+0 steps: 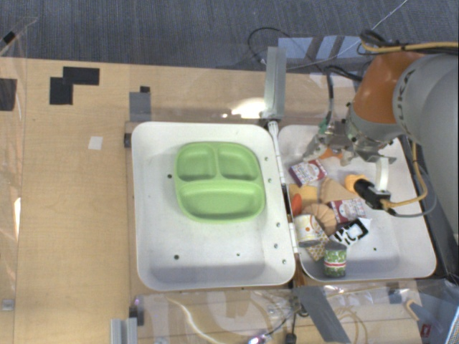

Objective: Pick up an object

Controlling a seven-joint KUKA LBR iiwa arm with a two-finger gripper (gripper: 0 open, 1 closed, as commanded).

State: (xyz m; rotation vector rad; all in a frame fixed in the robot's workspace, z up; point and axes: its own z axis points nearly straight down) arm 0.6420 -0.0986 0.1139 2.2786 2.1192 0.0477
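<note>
The right bin holds a heap of small objects. Among them are a red-and-white packet, a tan wedge-shaped piece, a yellow round piece, a white cup, a black-and-white item and a green can. My gripper hangs low over the bin's far part, just behind the red-and-white packet. I see nothing held in it.
A green divided plate lies in the left bin. The grey arm with its orange band covers the right bin's far right corner. A metal post stands behind the divider between the bins.
</note>
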